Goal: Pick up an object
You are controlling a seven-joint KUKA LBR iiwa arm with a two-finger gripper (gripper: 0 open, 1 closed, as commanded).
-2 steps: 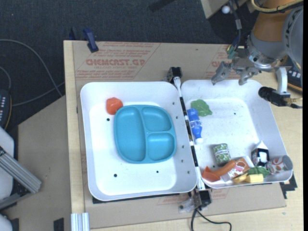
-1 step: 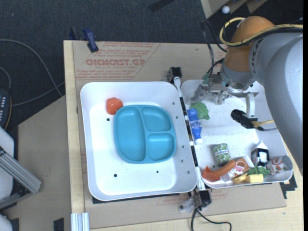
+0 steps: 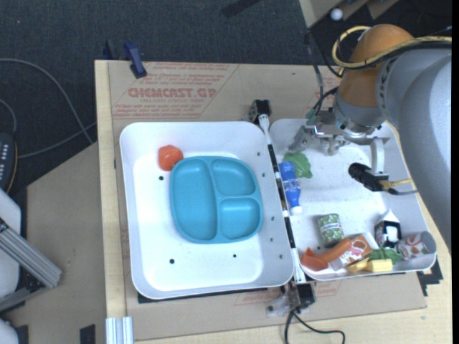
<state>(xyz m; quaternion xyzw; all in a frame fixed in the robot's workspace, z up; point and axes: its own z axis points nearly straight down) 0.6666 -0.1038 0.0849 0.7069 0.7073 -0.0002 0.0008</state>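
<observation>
My gripper [image 3: 320, 142] hangs over the far end of the right bin [image 3: 358, 199], with the grey arm and its orange band behind it on the right. Its fingers [image 3: 300, 145] stand apart, open, with nothing between them. A green leafy item [image 3: 301, 165] lies just below and left of the fingertips. A blue tube [image 3: 290, 183] lies along the bin's left wall. Nearer the front are a green packet [image 3: 330, 228], an orange carrot-like piece [image 3: 326, 255] and yellow pieces [image 3: 373, 265].
The left bin [image 3: 143, 213] holds a blue divided plate [image 3: 215, 198] and a small orange item [image 3: 170, 156] at its far left. A black-and-white item [image 3: 389, 231] and a round can-like thing [image 3: 414, 246] sit in the right bin's near right corner.
</observation>
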